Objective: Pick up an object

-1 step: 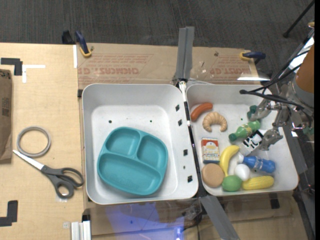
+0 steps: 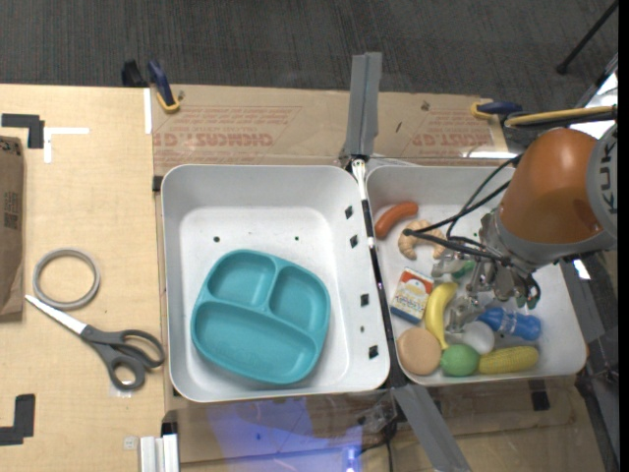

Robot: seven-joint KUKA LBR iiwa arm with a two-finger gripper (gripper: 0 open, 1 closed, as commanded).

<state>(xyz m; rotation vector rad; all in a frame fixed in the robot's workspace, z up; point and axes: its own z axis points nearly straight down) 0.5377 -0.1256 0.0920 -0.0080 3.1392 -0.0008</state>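
Lying far left on the wooden bench (image 2: 88,185): a roll of tape (image 2: 67,276) and, just below it, grey scissors (image 2: 110,345). Carrying no readable writing, either of them.

Sitting in the left bin (image 2: 182,190): a teal divided plate (image 2: 260,315), unmarked.

Running along the cardboard (image 2: 246,126) behind both bins: red print, turned upside down and too faint to be read with confidence.

Crowding the right bin (image 2: 437,187): a sausage (image 2: 395,216) near the back, a small carton (image 2: 411,295) with a red and white label too small to read, a banana (image 2: 437,308) just beside it, a tan ball (image 2: 420,352), a green ball (image 2: 458,360), a blue piece (image 2: 513,324) and a yellow piece (image 2: 507,360) along the front wall.

Hanging low over the middle of that pile, close to the banana and the blue piece: the gripper (image 2: 484,291), tangled in cables; not possible to tell whether open or closed, nor whether gripping anything.

Reaching in from the right: the arm (image 2: 550,190), showing the letters "KU" at the frame's edge.

Judging progress: nothing lifting clear, every item resting in the bin, so the pick itself looking not yet done; closing on one object and raising it remaining.
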